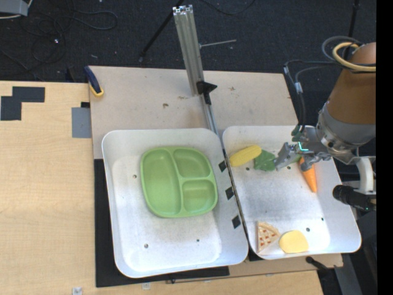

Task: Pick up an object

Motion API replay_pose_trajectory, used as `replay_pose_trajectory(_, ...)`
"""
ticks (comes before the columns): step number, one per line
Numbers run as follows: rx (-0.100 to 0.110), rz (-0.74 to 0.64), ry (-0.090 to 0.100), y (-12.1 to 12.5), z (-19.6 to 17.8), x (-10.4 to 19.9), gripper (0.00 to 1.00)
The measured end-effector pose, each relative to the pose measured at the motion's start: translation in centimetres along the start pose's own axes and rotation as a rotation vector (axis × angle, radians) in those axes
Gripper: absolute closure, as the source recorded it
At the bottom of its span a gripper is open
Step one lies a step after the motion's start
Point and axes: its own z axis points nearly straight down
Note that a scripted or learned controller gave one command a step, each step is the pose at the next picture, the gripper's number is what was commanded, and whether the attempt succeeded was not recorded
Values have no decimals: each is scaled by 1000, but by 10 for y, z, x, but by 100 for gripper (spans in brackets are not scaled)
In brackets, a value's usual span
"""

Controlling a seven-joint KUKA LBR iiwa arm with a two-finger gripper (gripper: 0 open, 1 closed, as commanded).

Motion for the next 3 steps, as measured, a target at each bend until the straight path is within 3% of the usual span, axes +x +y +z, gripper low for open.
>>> replay_pose_trajectory(1,-2,0,0,1,-1,0,0)
replay_pose_trajectory(3,5,2,2,-11,94,-9,0)
